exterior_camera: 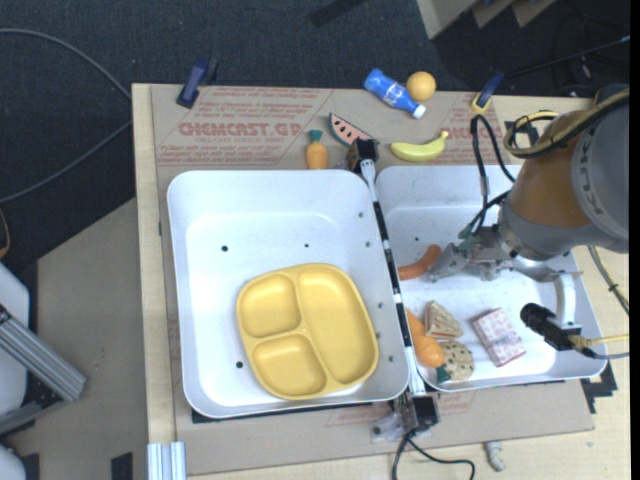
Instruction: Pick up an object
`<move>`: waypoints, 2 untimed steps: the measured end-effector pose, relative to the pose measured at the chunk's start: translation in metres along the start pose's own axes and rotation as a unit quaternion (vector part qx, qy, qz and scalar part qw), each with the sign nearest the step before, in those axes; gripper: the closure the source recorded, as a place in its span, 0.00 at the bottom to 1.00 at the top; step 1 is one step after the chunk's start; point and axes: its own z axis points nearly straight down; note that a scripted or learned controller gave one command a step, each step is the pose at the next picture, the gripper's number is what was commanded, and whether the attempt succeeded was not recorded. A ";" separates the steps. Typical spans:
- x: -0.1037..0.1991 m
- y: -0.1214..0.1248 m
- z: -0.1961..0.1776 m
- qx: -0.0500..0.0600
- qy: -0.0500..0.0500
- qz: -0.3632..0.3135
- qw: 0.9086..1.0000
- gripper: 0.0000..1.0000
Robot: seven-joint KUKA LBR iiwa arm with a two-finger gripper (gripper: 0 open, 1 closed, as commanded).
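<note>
my claw (452, 265): low over the middle of the right bin (440, 198), arm coming in from the right; released or clenched, i cannot tell

orange sausage-shaped piece (420, 262): on the right bin's floor near its left wall; just beside my claw's tip; touching or apart, i cannot tell

tan sandwich wedge (441, 320): right bin, nearer the front, on the left side

orange carrot-like piece (426, 349): right bin, front left, against the wall; beside the wedge

speckled cookie (457, 361): right bin, front edge, touching the carrot-like piece

pink box (497, 335): right bin, front, to the right of the wedge and apart from it

yellow divided plate (305, 330): left bin (260, 218), lying flat in the front half; three compartments

on the worktop (250, 128) behind the bins: watermelon slice (346, 128); small carrot (317, 154); banana (418, 148); blue bottle (392, 92) on its side; orange ball (421, 85) just beside the bottle
</note>
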 end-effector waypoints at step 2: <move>0.035 -0.072 -0.010 -0.001 -0.001 0.002 1.000 1.00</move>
